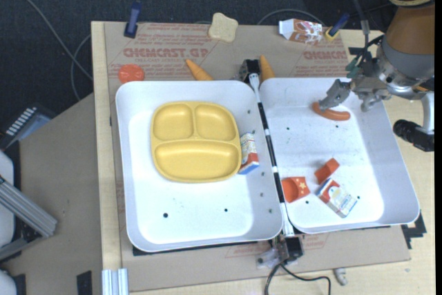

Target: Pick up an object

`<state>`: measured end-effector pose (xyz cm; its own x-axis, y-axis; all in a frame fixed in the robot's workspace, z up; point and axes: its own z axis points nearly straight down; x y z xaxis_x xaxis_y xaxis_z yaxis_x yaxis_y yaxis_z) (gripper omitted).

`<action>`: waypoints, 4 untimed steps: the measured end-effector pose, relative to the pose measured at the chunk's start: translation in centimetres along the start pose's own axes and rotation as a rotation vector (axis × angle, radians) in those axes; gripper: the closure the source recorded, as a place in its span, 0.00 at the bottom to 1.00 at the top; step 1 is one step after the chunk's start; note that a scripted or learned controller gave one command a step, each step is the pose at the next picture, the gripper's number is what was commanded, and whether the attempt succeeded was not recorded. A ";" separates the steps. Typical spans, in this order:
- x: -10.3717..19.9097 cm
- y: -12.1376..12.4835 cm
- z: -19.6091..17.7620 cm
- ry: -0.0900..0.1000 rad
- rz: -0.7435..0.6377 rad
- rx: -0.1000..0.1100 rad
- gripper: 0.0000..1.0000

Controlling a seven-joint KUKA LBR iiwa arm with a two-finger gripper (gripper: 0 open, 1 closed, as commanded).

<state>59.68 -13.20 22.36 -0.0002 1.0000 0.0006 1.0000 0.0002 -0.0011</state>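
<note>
Yellow divided plate (195, 141) in left bin (138, 217); gripper (338, 94) above orange sausage (331, 112) in right bin (394, 176).

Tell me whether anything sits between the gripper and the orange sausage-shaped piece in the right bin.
Nothing visible does. The gripper hangs right over the orange sausage-shaped piece at the far side of the right bin; the red blocks lie well nearer the camera.

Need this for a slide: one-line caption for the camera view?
Gripper poised over an orange hot dog in the right bin; yellow divided plate in the left.

We look down at a slant from one fixed camera above the brown tabletop (173, 52), taking in both shallow white bins (138, 217) at middle distance.
</note>
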 end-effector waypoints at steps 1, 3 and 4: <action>-1.7 -8.0 9.1 0.000 0.002 0.003 0.00; 0.2 -6.4 12.9 0.000 0.001 -0.001 1.00; 0.2 -6.4 13.0 0.000 0.001 -0.001 0.00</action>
<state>53.24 -12.98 9.41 0.0007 1.0000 0.0008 1.0000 -0.0007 -0.0002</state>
